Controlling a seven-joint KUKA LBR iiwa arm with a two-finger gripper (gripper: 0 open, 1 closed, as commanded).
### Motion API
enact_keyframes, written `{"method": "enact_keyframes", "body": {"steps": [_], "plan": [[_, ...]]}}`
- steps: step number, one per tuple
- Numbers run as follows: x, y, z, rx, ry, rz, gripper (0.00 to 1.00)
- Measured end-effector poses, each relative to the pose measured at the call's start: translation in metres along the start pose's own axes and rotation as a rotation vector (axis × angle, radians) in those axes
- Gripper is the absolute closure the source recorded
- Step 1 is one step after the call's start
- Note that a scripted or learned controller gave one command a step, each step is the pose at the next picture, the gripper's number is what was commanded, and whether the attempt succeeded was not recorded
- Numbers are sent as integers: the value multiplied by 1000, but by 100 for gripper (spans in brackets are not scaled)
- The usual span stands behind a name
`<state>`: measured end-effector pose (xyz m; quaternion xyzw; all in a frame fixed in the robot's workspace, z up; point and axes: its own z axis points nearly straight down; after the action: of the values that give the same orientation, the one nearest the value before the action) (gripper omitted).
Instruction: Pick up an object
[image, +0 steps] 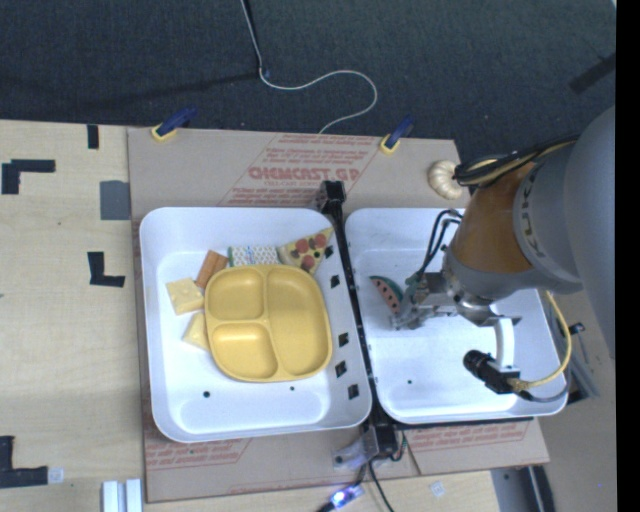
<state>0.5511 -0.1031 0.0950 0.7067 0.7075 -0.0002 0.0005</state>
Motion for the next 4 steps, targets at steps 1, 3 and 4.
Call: {"method": "enact_keyframes", "body": {"steps": [1, 3, 4], "plan": [[5, 2, -43, -1, 2, -1, 100], [-2, 4, -131, -2, 1, -1, 100], [53, -24, -135, 4, 3, -5, 100]]}}
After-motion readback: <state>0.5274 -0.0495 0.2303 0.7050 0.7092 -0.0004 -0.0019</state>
